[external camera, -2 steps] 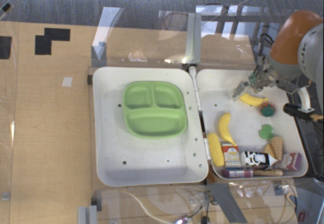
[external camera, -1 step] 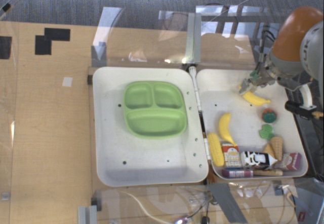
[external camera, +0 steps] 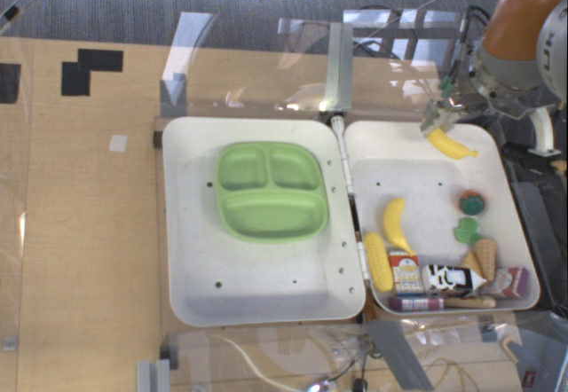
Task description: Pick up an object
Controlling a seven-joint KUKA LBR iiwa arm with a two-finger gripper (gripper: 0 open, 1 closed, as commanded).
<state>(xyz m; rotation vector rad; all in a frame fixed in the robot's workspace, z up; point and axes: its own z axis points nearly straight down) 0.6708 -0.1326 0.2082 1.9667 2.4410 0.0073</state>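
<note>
My pincer [external camera: 441, 118] hangs over the top edge of the right bin [external camera: 426, 173]. I cannot tell how it is set. A yellow banana [external camera: 452, 146] lies right under it, touching or nearly so. Lower down I see another banana [external camera: 395, 223], a corn cob [external camera: 379, 261] and small toys. The left bin [external camera: 191, 231] holds a green plate [external camera: 271, 191].
</note>
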